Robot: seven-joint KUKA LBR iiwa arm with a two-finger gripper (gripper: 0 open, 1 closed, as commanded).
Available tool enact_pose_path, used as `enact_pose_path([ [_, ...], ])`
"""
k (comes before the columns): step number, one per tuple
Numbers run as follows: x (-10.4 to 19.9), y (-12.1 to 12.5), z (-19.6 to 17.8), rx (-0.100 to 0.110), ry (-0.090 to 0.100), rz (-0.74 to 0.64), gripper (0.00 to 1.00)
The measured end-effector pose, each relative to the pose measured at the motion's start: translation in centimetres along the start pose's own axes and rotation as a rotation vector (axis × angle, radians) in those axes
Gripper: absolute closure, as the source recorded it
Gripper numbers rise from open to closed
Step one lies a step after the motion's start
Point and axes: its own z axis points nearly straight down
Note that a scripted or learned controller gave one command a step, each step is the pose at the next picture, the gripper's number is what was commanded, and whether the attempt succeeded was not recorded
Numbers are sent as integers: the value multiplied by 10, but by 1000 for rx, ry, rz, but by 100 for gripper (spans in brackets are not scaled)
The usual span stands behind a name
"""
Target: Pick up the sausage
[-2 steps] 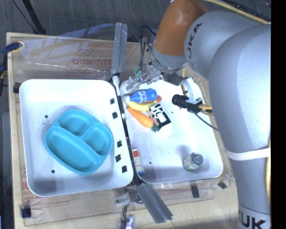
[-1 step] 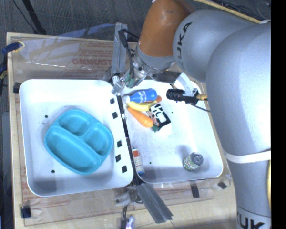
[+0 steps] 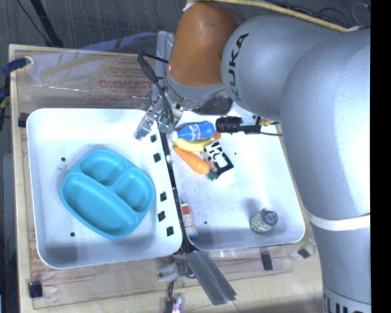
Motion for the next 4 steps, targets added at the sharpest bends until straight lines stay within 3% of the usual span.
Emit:
enact_pose_path([
  [1,-33,-44,-1,-2,-5,17,100],
  [2,-37,-40,-2,-3,-8,-445,100],
  [3,-53,-59,-3,-2,-10,-799,100],
  [4,-71,-80,48,4,-13,-974,100],
])
